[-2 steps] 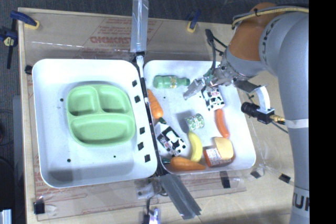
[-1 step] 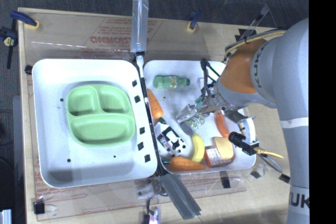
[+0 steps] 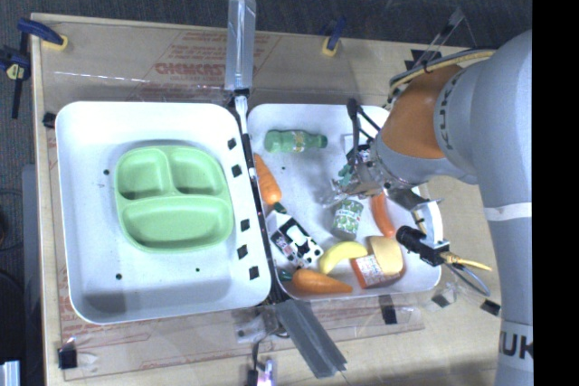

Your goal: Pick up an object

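My gripper (image 3: 355,174) reaches down into the right bin (image 3: 308,115), near its middle right. Just below it lies a small green and white packet (image 3: 347,215), with a red sausage-shaped piece (image 3: 384,214) beside it. A green bottle (image 3: 294,141) lies at the bin's far side. One carrot (image 3: 268,181) rests along the left wall and another (image 3: 317,283) lies at the front. A banana (image 3: 339,256), a cheese wedge (image 3: 380,262) and a black and white cow toy (image 3: 297,241) crowd the front. The grey wrist hides what sits under the gripper.
The left bin (image 3: 81,267) bears a green divided tray (image 3: 172,197). A grey bar (image 3: 242,41) runs up from the divider between the bins. Blue clamps (image 3: 41,33) grip the bench's far edge. The arm (image 3: 488,122) covers the right bin's right side.
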Robot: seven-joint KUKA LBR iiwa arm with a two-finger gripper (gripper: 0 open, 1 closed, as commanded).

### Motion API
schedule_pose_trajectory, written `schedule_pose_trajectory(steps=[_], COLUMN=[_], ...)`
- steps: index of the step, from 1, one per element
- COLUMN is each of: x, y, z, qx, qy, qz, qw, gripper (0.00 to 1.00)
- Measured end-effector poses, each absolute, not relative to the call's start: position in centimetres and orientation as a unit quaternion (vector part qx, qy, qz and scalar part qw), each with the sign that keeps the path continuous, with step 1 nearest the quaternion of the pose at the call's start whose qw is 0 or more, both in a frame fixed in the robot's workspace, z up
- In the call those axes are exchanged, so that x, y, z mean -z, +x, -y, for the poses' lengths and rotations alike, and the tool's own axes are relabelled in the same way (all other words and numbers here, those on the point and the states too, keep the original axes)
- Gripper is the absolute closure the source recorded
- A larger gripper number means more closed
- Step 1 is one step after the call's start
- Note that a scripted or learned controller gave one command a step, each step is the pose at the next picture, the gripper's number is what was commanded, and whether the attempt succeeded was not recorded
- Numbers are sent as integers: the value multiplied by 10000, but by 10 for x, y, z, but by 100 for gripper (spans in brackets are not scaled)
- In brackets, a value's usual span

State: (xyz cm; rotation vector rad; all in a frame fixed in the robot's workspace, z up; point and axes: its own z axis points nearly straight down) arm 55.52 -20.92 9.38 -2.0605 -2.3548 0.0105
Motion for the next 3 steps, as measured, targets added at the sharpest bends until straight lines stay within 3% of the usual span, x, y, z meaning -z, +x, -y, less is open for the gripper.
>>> schedule_pose_trajectory(steps=[1,2,3], x=[-94,-100,-88], y=[555,555,536], z=[209,209,202], qx=[-34,-46,-13], qy=[-6584,-6572,-6405], qz=[7526,7536,7680], qw=[62,87,36], gripper=[0,100,100])
